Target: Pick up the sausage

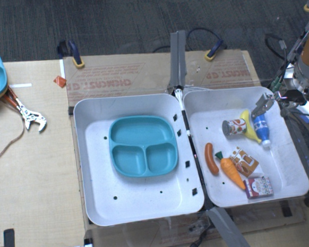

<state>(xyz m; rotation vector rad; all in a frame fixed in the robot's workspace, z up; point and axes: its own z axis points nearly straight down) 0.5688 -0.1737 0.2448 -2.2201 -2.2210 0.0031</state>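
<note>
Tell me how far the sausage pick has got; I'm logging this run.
Nothing looks done: the sausage lies flat on the floor of the right bin, beside the carrot. In hand: the gripper hangs over the bin's upper right, near the blue bottle, well away from the sausage. Left: move across, descend, grasp, lift.

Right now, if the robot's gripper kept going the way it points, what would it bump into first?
Probably the blue plastic bottle lying in the right white bin. The gripper points down-left, just above it. Depth is hard to judge, so it might meet the yellow banana beside it instead.
</note>
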